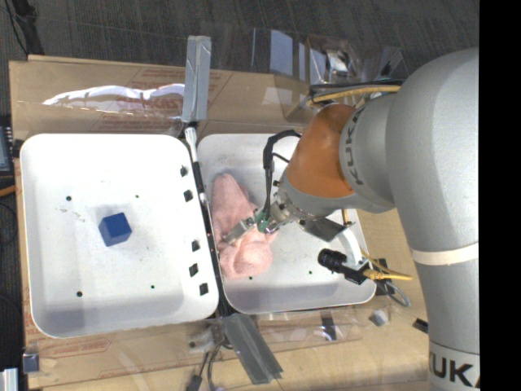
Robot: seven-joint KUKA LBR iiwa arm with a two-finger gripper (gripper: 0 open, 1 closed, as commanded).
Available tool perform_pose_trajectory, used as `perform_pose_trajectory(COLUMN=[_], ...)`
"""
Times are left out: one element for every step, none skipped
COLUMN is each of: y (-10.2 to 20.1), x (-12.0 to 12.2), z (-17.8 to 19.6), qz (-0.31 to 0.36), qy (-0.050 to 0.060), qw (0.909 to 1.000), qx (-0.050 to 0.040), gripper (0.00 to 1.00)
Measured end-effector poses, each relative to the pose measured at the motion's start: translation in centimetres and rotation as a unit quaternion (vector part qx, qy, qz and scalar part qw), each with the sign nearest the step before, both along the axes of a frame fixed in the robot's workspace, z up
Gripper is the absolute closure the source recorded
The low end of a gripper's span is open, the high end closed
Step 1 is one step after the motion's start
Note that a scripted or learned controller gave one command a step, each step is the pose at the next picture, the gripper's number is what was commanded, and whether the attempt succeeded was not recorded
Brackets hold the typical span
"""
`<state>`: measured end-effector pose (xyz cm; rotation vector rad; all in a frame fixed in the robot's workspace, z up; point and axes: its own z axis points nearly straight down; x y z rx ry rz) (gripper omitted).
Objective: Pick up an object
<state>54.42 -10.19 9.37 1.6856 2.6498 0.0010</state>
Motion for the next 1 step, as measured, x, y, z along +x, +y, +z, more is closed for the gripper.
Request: perform_pose_trajectory(y=[0.12], x=[0.05], z=[1.01], qz=[0.002], qy=[0.000], qw=[1.0000], qx=[0.0009], gripper=[1.00])
